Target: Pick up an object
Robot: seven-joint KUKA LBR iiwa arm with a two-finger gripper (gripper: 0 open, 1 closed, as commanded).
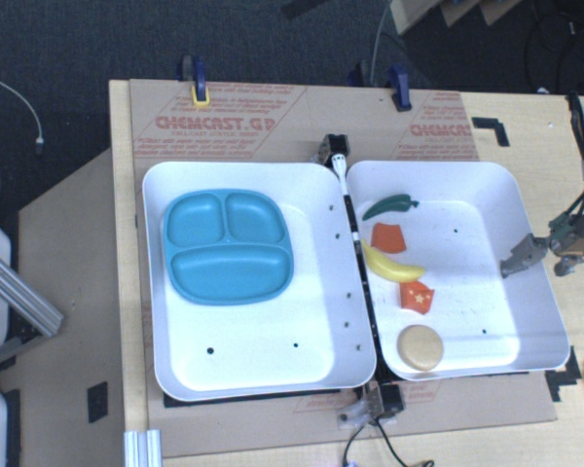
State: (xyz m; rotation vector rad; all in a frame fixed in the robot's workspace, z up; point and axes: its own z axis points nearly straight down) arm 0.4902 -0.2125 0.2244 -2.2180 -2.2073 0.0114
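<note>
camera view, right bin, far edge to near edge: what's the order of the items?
Green pepper → orange-red piece → banana → red piece with a yellow spot → tan round bun.

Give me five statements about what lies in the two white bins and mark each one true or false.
1. The blue divided plastic plate lies in the left white bin. True.
2. The yellow banana lies in the left bin. False: it lies in the right white bin.
3. The dark green pepper lies farther from the camera than the banana. True.
4. The round tan bun sits on the blue plate. False: it rests on the right bin's floor, near its front edge.
5. The gripper holds the banana. False: it is at the right bin's right side, apart from it.
</note>
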